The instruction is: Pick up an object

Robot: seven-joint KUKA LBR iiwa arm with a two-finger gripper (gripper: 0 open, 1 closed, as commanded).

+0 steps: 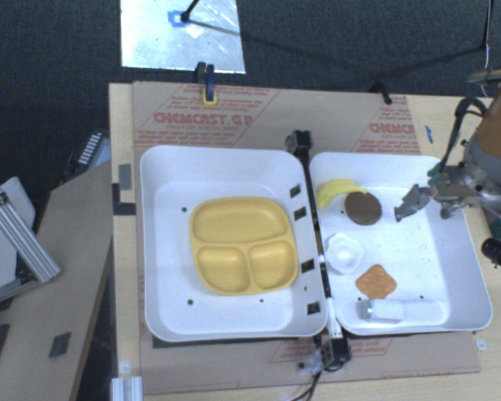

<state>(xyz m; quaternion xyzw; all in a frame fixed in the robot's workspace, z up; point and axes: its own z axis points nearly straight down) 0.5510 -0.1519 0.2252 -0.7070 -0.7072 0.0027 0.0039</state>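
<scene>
The tool (424,199) hangs over the right bin (468,266), in its upper right part, and from this slanted look its fingers read as spread apart with nothing between them, so nothing is taken yet. Candidates lie just to its left: a brown disc (363,208), flat on the bin floor, touching or just overlapping a yellow banana-like piece (337,191) behind it. Nearer the front sit a small white cup-like piece (343,252), an orange biscuit-shaped piece (376,281) and a pale cylinder lying on its side (386,309) against the front wall. The disc is nearest, so it looks the likely target. My read: it is light and stiff, probably toy food, smooth enough to skid, and so low that the fingers must come almost to the floor and pinch across its edge. The banana piece crowds one side, so closing along the free sides seems safer. The left bin (163,224) carries a yellow divided tray (238,245), well apart from all this, on the tabletop (259,111).
</scene>
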